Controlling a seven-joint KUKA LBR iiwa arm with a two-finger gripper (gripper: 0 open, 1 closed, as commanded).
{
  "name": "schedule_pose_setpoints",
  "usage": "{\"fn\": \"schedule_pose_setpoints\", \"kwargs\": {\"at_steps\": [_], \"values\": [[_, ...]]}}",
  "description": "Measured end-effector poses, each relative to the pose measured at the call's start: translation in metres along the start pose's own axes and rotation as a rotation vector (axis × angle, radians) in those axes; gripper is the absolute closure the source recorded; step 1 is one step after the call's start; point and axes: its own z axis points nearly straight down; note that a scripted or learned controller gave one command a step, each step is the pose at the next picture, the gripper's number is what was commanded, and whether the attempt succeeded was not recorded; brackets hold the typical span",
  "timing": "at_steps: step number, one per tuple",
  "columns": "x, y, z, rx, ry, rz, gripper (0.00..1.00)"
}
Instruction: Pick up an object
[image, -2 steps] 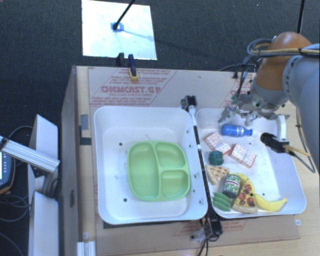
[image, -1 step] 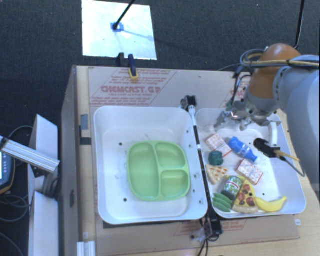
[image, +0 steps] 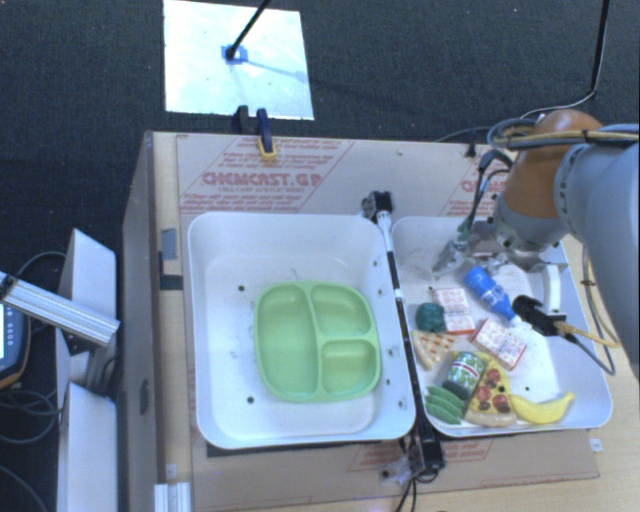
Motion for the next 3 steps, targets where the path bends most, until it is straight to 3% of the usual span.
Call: {"fn": "schedule_pose_setpoints", "kwargs": {"at_steps": [1, 2, 3], "values": [[0.000, 0.000, -0.010, 0.000, 0.000, -0.001, 1.00], [0.000, 0.000, -0.010, 0.000, 0.000, -0.001, 0.00], [-0.025, -0.011, 0.002, 0.005, 0.000, 0.001, 0.00]]}}
